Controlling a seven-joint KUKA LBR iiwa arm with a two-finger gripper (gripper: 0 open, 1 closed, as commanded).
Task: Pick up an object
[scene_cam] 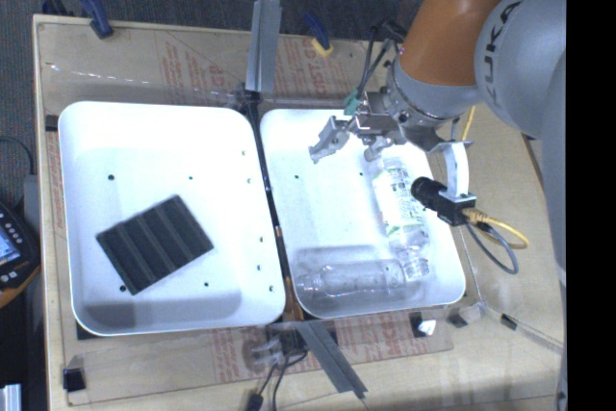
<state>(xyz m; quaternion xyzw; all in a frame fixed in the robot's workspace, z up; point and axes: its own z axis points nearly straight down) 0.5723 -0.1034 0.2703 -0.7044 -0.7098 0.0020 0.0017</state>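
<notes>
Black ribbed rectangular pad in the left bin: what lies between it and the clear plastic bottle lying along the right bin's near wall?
In the camera view, between black ribbed rectangular pad and clear plastic bottle: bare white floor and the bins' adjoining walls.

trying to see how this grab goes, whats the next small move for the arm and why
Probably lower onto the upright-lying clear bottle just below the gripper. The gripper hangs over the upper part of the right bin with nothing between its fingers, and that bottle is closer than the one along the bin's near wall.

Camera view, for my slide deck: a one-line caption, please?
KUKA arm's gripper over right bin holding two clear bottles; ridged black pad in left bin.
</notes>
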